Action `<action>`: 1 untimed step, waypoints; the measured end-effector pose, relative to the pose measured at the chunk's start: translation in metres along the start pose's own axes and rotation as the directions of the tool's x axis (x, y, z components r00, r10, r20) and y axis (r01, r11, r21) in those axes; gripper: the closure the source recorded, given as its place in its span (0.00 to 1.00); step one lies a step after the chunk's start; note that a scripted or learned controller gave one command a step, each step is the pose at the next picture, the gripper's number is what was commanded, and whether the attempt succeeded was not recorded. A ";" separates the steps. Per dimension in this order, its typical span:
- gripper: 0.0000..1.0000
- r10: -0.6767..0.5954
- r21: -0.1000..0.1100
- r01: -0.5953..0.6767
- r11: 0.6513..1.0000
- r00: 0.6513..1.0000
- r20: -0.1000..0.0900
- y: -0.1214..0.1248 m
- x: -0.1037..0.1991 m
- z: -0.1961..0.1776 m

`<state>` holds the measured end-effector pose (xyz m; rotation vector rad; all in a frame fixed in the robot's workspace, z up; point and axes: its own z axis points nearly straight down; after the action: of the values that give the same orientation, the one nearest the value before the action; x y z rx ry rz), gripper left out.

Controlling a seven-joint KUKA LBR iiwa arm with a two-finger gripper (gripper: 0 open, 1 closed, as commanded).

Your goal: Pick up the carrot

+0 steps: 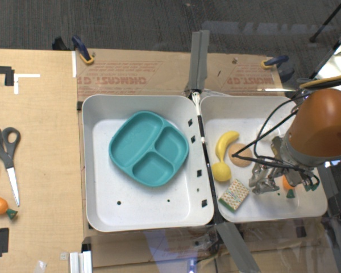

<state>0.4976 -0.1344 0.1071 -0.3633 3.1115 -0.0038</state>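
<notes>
The grey 2-finger gripper (265, 182) is in the right white bin (261, 110); its finger state cannot be told. The small orange carrot (287, 183) lies just beside it, partly hidden.

The scene is evenly and brightly lit from above, so both white bins (96, 169) look clean and slightly washed out, with only soft, short shadows under the teal plate (149, 148) and along the bin walls. A strong patch of glare burns out the upper right corner beside the orange band (324, 124) of the arm, and faint reflections streak across the clear sheet (176, 249) at the bottom edge. Focus is fair across the bench, though small things near the gripper (264, 181) are soft and hard to separate, and the dark floor (159, 10) at the top shows little detail.
</notes>
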 end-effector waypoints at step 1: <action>1.00 -0.103 -0.003 0.103 0.995 0.995 -0.003 -0.088 -0.034 -0.225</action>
<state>0.5487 -0.2122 0.3324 -0.5239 3.0920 -0.0010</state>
